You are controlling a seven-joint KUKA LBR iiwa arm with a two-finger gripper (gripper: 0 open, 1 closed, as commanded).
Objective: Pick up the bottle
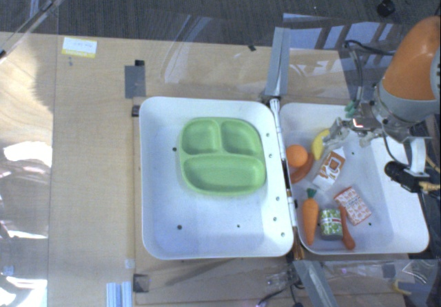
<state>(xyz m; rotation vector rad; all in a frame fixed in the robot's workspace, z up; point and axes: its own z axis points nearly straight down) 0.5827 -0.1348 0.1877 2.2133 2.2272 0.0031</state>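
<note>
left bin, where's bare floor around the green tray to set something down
The left bin has bare floor below the green divided tray and a strip to its left. The right bin is crowded along its left side with bottle, orange and carrot.

No legible text on any item

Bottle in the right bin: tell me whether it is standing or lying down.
Lying down. The bottle rests on its side on the bin floor, its long side and label facing up, beside the orange.

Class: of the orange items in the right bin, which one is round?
The orange fruit by the bin's left wall, near the yellow item. The carrot further down is long and tapered.
</note>
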